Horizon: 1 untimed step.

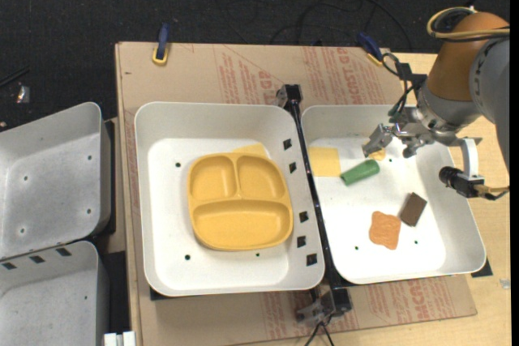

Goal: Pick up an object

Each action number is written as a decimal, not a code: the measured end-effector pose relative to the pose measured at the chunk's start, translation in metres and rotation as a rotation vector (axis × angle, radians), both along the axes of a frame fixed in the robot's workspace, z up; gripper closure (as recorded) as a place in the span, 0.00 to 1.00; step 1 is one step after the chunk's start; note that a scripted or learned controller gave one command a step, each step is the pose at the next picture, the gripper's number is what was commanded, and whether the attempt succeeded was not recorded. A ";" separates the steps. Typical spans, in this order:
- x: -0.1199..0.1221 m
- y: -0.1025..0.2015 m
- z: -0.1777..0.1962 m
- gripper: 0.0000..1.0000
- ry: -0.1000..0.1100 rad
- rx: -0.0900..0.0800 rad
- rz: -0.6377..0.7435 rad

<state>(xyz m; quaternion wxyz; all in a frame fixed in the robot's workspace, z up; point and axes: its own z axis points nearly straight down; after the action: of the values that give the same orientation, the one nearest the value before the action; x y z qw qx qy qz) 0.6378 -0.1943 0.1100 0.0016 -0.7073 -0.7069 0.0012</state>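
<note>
In the left bin (154,198) lies a yellow divided plate (240,202), untouched. In the right bin (454,259) a yellow block (324,161), a green cylinder (359,172), an orange piece (385,229) and a brown block (413,209) all rest on the floor. The pincer (395,140) hangs spread apart above the far part of that bin, grasping nothing, so the picking is not yet done.

A green cylinder (359,172) lies tilted right of centre, beside a pale yellow square (323,160); lower right lie an orange piece (385,229) and brown block (413,209).
</note>
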 end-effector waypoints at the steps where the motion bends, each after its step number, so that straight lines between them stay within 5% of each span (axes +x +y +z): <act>1: 0.000 0.001 -0.019 0.00 -0.003 -0.001 0.002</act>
<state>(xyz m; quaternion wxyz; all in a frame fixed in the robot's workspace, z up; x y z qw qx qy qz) 0.6379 -0.1935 0.0915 0.0004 -0.7067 -0.7075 0.0006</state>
